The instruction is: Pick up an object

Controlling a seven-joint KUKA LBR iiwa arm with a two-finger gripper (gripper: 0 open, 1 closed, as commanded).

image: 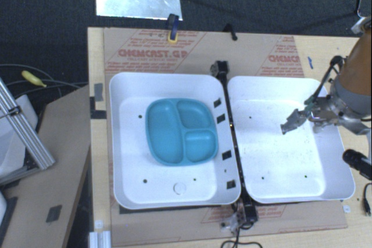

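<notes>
A light-blue plastic divided plate [181, 130] with three compartments lies flat in the middle of the left shallow white bin [125, 107], its two smaller compartments toward the right side and the long one on the left. Nothing touches it. The right shallow white bin [279, 183] sits just beside the left one, and a row of small black clips [224, 136] runs along the seam between them.

The grey arm with its orange band [354, 75] reaches in from the right, and its two-finger gripper [289, 125] hangs over the right bin, well apart from the plate (the whole seam lies between them). The dark tip points left and slightly down; whether it is spread or pressed together I cannot tell, and no object is visible at it. Both bins rest on a brown cardboard sheet [151, 49] printed with red lettering.
</notes>
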